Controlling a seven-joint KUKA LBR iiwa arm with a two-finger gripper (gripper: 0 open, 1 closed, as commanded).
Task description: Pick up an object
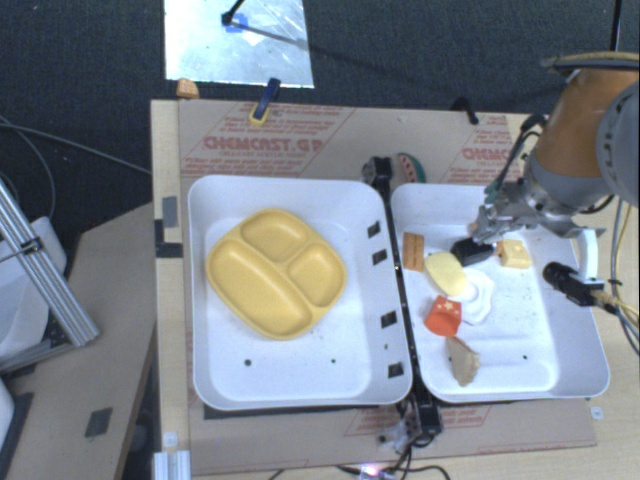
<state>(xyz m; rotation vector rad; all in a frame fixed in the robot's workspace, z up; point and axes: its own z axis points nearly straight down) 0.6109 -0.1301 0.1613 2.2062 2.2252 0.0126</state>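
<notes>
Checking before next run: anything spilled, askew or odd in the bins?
Nothing spilled. The yellow divided tray sits askew in the left bin. Toy food items cluster loosely in the right bin, with the yellow lemon-shaped piece overlapping a white piece.

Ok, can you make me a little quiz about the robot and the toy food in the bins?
1. True or false: the yellow divided plate lies in the left bin.
2. Which thing lies closest to the claw? A) the tan wedge B) the yellow oval piece C) the yellow divided plate
3. Fill in: the red piece lies in the ____ bin.

Key: 1 true. 2 B. 3 right.
</notes>
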